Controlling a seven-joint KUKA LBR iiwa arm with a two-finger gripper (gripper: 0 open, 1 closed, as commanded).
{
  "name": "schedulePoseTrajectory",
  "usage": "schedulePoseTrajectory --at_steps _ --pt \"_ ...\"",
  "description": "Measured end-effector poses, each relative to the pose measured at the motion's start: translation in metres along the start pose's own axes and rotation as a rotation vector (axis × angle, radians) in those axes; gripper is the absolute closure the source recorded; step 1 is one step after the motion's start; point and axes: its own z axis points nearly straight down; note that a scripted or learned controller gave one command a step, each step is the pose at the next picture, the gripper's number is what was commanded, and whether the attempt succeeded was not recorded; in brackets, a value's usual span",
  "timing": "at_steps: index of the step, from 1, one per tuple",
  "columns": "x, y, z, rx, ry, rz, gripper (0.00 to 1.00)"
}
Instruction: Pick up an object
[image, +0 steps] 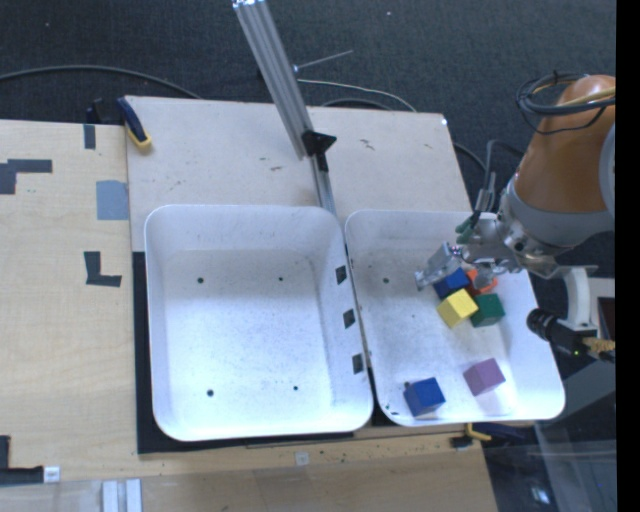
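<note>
Two shallow white plastic bins, left (165, 300) and right (400, 300): smooth, faintly glossy, speckled with dark scuff marks. Pale wooden bench top (220, 150) matt and lightly scratched; slanted ribbed aluminium rail (275, 65) has a dull metallic sheen. Small yellow cube (458, 307) and blue cube (424, 395) look matt, arm's orange band (565, 150) smooth and glossy.

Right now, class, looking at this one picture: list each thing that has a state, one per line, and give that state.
gripper: low over the right bin, at the block cluster; grasp unclear
yellow block: tilted, touching the green block
green block: beside the yellow block
blue block: lying apart, near the front wall
purple block: lying apart, free
right bin: holds the blocks
</note>
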Motion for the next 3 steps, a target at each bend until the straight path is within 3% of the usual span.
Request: schedulePoseTrajectory --at_steps 1,2,3 --pt "-0.018 0.026 0.049 0.004 -0.002 0.002 0.00" --pt "-0.062 -0.013 0.034 0.001 -0.002 0.007 0.00" --pt "-0.052 0.045 0.110 0.004 0.000 -0.001 0.00"
